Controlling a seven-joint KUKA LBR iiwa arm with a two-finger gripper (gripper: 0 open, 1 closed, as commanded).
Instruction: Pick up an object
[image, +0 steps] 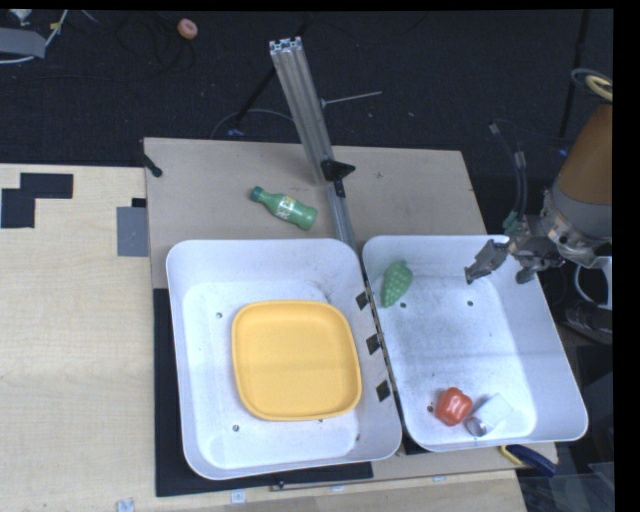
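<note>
Across the bench (420, 180) I see the jaws (508, 262) spread and empty over the right bin's (560, 400) far edge, the green object (396, 282) lying well apart toward the bin's far-left corner.
</note>
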